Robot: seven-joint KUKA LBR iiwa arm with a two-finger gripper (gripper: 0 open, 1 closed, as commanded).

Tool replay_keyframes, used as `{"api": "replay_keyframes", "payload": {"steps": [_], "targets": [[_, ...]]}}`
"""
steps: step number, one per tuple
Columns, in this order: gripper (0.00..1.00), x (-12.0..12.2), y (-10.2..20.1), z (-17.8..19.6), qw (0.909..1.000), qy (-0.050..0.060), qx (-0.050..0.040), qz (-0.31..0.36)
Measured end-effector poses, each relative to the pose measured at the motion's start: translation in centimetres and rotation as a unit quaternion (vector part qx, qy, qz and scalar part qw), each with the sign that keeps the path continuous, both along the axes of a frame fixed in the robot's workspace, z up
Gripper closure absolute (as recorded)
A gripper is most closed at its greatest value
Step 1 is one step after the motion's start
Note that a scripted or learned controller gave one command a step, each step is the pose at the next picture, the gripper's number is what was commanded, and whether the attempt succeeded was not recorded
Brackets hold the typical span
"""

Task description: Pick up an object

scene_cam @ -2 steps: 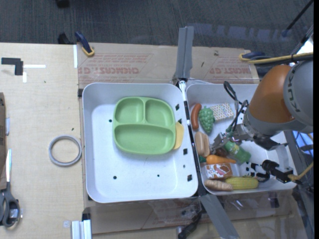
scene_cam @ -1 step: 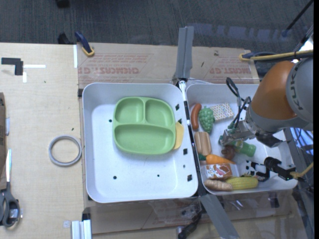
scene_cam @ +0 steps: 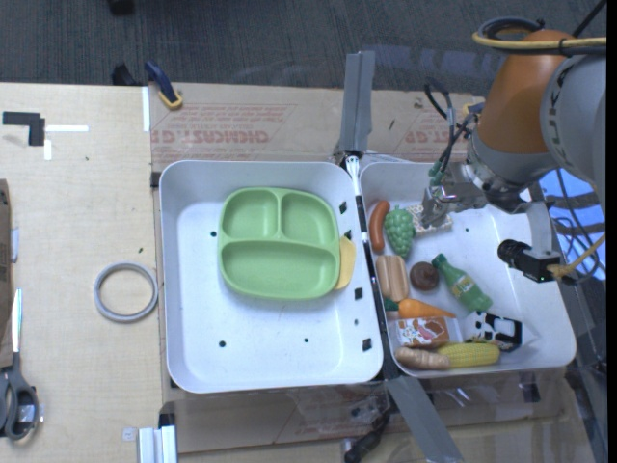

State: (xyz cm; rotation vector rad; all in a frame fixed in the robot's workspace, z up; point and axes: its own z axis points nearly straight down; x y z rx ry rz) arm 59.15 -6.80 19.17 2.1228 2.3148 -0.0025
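Note:
The right bin holds several toy foods: a green grape bunch, a red sausage, a hot dog bun, a brown ball, a green bottle, a carrot, a printed box, a corn cob and a black-and-white toy. My gripper hangs low over the back left part of this bin, just right of the grape bunch and behind the brown ball. A small pale object lies right at its tip; I cannot tell whether it is gripped.
The left bin carries a green divided plate with a yellow piece at its right edge. On the bench to the left lie a tape ring, scissors and a blue clamp. A metal divider stands behind the bins.

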Motion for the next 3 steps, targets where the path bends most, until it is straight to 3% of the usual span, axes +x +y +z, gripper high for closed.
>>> {"api": "replay_keyframes", "payload": {"steps": [1,2,3], "targets": [[0.0,0.0,0.0,0.0,1.0,0.0,-0.0001,0.0],[0.0,-5.3,-3.6,-8.2,1.0,0.001,0.0005,0.002],[0.0,-6.2,-5.5,-10.1,1.0,0.001,0.0008,0.0]]}}
